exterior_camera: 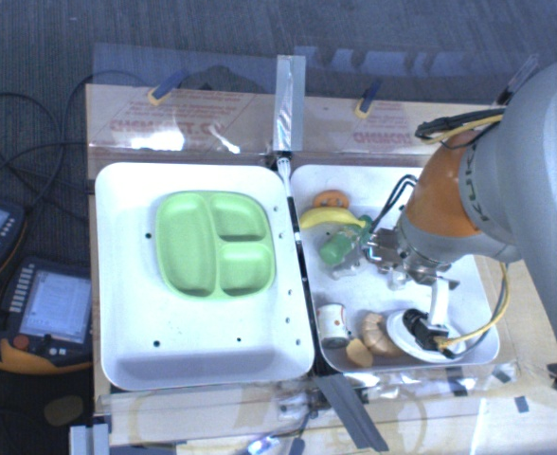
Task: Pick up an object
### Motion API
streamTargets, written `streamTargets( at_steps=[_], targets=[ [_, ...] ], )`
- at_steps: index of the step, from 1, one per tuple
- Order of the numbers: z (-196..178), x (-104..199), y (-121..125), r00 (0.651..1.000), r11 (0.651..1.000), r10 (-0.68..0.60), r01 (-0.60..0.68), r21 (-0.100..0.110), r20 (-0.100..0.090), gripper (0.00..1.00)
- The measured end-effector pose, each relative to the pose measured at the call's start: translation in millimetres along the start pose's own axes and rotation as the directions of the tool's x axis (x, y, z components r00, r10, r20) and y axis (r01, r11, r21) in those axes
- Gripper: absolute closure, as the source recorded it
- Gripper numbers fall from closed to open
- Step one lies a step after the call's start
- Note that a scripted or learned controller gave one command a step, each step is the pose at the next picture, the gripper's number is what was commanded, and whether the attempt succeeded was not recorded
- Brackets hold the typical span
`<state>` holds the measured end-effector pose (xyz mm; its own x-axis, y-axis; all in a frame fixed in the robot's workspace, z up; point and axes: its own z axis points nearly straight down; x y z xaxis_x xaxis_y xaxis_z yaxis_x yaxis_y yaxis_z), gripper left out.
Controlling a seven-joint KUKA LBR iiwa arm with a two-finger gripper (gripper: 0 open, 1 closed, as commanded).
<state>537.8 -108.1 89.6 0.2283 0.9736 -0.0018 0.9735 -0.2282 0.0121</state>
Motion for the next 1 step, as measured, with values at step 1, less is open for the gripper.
streamTargets(
  at_steps=[1],
  targets=[
    [1.5,20.3,65.6,0.998,0.998,-0.068,0.068,0.005,0.000,0.00]
  ],
)
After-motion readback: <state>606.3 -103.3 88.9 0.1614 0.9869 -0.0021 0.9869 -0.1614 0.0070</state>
